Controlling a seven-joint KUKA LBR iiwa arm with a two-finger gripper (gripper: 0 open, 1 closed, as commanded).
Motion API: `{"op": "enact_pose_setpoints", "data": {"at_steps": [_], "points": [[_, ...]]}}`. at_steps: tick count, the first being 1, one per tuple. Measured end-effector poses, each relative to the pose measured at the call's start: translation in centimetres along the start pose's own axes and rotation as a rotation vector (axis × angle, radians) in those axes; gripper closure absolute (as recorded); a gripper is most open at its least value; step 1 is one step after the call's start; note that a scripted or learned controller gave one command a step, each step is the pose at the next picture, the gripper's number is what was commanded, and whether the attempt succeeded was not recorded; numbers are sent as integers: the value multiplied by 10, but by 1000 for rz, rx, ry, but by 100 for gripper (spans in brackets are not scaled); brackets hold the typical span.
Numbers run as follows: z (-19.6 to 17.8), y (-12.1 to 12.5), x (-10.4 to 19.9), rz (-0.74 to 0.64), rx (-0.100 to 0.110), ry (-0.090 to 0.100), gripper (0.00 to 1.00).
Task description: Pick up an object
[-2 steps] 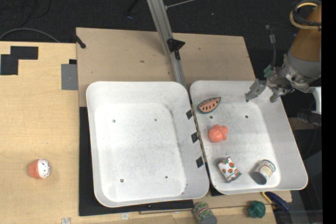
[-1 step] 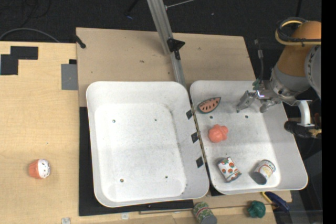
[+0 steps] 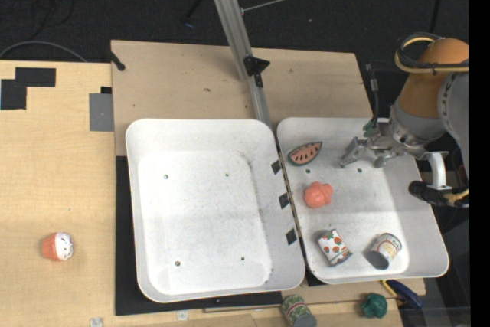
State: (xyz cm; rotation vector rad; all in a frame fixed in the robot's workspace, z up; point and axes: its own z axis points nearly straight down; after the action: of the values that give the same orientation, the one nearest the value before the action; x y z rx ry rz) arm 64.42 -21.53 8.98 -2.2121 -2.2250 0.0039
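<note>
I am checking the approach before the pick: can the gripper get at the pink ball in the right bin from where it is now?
Probably yes. The gripper hangs above the right bin, and the pink ball lies apart from the watermelon slice and the cans.

The 2 white bins (image 3: 199, 165) looked like matt speckled plastic, the bench (image 3: 46, 165) pale wood, and the slanted rail (image 3: 230, 11) ribbed bare metal.
</note>
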Motion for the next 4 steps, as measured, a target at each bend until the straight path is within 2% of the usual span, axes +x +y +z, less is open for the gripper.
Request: {"op": "enact_pose_setpoints", "data": {"at_steps": [1, 2, 4], "points": [[-12, 1, 0, -2, -1, -1, 100], [-73, 6, -7, 2, -10, -3, 100], [-165, 8, -2, 3, -9, -3, 100]]}}
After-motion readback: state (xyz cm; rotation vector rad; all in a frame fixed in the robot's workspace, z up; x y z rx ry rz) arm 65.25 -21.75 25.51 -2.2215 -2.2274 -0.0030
